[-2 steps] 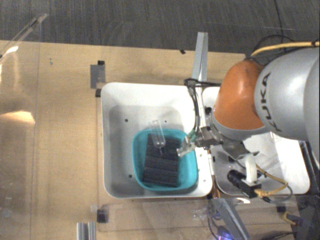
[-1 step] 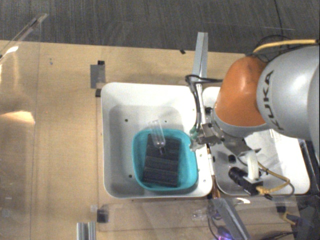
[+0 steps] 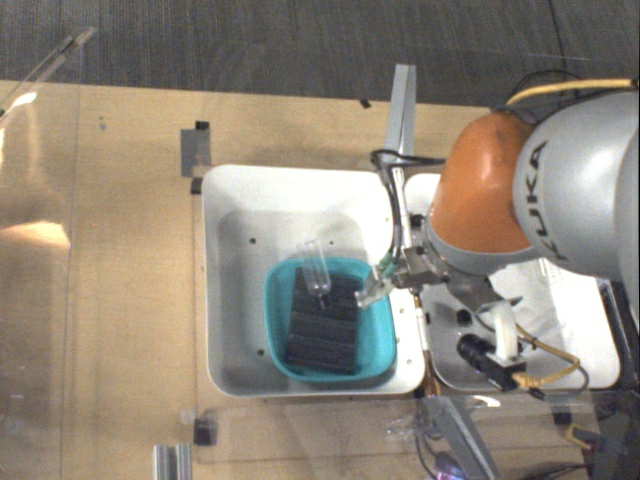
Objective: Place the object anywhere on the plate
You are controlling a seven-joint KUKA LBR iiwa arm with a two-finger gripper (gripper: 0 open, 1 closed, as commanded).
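A black ribbed block [image 3: 322,333] lies flat on the teal plate [image 3: 378,340], which sits in the near right part of the left bin [image 3: 232,268]. My gripper [image 3: 343,280] hovers over the block's far end, reaching in from the right. Its clear fingers stand apart: one fingertip [image 3: 317,270] is over the block's far left corner, the other [image 3: 370,290] at its right edge. The gripper is open with nothing held between the fingers. The grey arm with its orange band [image 3: 485,198] covers much of the right bin.
The right bin [image 3: 590,358] lies under the arm, with cables and a black connector [image 3: 490,356] above it. A grey metal post [image 3: 402,108] stands behind the wall between the bins. Bare wooden bench [image 3: 100,268] spreads to the left.
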